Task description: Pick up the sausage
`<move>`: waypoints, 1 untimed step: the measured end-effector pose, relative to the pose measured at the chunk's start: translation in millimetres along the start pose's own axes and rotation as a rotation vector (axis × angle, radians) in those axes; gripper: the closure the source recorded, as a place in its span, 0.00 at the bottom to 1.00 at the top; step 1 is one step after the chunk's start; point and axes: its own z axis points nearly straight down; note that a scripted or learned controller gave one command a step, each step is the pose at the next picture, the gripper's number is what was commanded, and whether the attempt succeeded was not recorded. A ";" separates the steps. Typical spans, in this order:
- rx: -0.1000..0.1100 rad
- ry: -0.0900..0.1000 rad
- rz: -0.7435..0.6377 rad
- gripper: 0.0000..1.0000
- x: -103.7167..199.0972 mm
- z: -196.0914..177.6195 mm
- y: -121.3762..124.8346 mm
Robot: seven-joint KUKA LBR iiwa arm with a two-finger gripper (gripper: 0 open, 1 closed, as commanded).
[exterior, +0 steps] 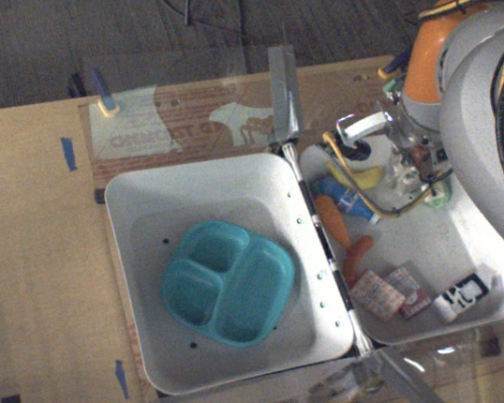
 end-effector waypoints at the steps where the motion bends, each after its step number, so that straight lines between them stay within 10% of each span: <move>1: 0.038 0.001 -0.370 1.00 -38.4 18.7 67.8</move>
